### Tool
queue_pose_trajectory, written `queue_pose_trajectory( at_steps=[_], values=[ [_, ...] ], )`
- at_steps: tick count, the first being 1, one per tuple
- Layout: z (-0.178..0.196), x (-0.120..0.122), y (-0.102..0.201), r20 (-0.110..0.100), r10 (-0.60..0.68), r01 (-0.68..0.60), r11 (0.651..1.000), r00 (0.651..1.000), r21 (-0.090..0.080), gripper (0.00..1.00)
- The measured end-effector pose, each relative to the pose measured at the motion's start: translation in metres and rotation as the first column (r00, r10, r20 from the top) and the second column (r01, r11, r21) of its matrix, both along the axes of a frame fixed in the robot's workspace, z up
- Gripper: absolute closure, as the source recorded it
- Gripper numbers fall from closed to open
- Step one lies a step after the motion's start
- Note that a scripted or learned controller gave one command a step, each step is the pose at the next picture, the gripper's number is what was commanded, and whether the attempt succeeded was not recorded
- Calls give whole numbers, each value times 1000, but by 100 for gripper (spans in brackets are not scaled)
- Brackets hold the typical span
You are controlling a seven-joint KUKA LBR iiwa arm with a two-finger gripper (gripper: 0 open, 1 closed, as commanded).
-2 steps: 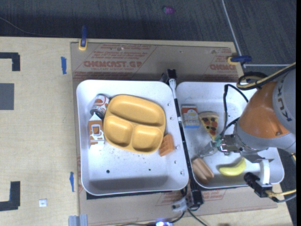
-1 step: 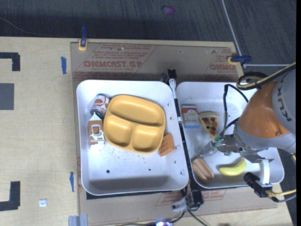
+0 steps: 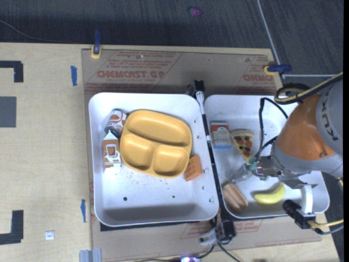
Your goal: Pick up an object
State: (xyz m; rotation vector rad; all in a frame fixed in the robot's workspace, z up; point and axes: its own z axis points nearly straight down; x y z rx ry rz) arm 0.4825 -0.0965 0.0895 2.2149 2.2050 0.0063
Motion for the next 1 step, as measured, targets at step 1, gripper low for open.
queue_pose_trajectory(
  at_steps=[1],
  values=[
    [0, 0, -1, -1, 3, -3, 1000, 1000, 3, 0]
  ],
)
